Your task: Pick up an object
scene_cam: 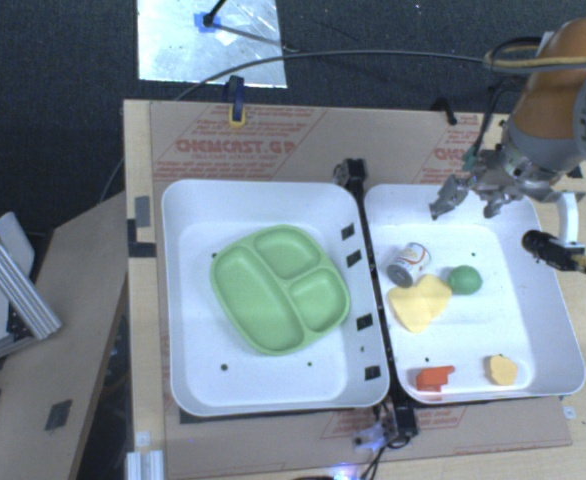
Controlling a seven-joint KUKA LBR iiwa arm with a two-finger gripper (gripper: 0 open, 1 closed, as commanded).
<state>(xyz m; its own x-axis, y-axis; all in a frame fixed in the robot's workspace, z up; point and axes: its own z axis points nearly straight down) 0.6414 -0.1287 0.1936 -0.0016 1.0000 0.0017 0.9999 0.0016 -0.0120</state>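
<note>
Claw (471,200) hangs spread, holding nothing, over right bin's (563,338) back edge. Can (408,264), green ball (464,280) & yellow piece (419,303) are bunched near centre; risk: fingers nudge neighbours, can rolls off.

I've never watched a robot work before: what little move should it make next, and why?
Probably lower the end effector toward the can lying just below it in the right bin. Its open fingers hang above the bin's back edge, holding nothing, and the can looks like the nearest item.

Divided plate (278,288) in left bin (188,268), can (409,264), ball (464,280) in right bin (543,313)
</note>
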